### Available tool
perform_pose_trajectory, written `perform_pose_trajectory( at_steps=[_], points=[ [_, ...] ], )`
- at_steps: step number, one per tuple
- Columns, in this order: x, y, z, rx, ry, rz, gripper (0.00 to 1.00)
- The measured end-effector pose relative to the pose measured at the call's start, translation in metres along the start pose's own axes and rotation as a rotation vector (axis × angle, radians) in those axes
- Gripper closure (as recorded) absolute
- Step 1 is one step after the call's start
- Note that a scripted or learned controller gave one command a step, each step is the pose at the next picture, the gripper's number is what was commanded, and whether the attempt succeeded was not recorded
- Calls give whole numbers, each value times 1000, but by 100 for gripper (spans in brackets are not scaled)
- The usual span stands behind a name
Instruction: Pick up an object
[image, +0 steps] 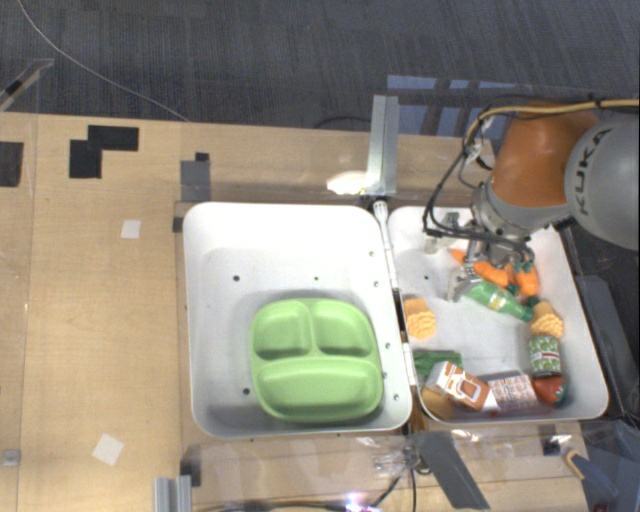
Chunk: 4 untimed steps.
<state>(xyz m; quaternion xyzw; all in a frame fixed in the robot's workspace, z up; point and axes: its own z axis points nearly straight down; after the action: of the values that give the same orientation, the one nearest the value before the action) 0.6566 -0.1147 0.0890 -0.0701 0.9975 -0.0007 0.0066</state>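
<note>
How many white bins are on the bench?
2. The left bin holds a green divided plate; the right bin, beside it, holds toy foods under the gripper.

Left bin (210, 330): white, dotted with a few small dark spots.
Divided tray (315, 357): light green all over.
Right bin (590, 370): white.
Toy carrot (492, 272): orange with a green end.
Bottle (498, 298): green.
Waffle-like piece (421, 322): yellow-orange.
Small carton (459, 387): orange and white.
Jar (545, 354): green label, red base.
Arm (560, 165): grey with an orange band.
Table (90, 340): pale wood, black square marks at upper left.
Floor (250, 50): dark grey.
</note>
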Motion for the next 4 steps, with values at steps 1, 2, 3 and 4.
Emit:
perform_pose_trajectory(
  at_steps=[1, 2, 3, 4],
  points=[
    [-4, 1, -15, 3, -14, -4, 100],
    [-22, 26, -112, 1, -9, -3, 100],
    [-25, 49, -182, 0, -8, 71, 100],
    [-27, 50, -192, 0, -14, 69, 100]
  ],
)
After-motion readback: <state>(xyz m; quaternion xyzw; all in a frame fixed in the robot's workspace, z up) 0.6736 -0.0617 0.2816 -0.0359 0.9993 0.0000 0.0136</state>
